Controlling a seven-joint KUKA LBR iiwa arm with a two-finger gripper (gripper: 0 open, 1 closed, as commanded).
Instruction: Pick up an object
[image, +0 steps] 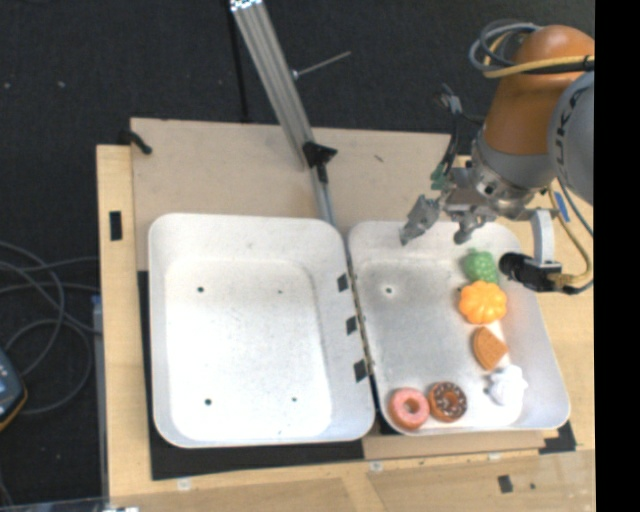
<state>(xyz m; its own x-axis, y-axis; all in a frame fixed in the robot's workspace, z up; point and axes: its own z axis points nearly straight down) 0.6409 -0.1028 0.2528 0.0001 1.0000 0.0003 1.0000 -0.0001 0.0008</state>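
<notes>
1. Overhead, at a slant: a tan bench (118, 300) with two shallow white bins side by side, the left bin (250, 330) and the right bin (420, 320).
2. Reaching in from the upper right: a grey arm (572, 120) with an orange band (530, 90) above the wrist, angled down toward the far end of the right bin.
3. Hanging over the right bin's far rim, about midway along it: the gripper (440, 228), pointing down and a little to the left.
4. Fingers (415, 225) spread apart, released, gripping nothing and touching no object.
5. Lined up along the right bin's right side, from far to near: a green piece (480, 266), an orange pumpkin (483, 302), a brown slice (490, 348) and a white piece (507, 384).
6. Nearest the gripper: the green piece, just below and to the right of it, clear of the fingers.
7. Just beside the green piece: the pumpkin. Close below that: the slice. Touching the slice or just short of it, hard to tell which: the white piece.
8. Side by side at the right bin's near edge: a pink donut (408, 407) and a chocolate donut (447, 401), touching or nearly so.
9. Rising at a slant from the far side, between the two bins: a metal pole (285, 90).
</notes>
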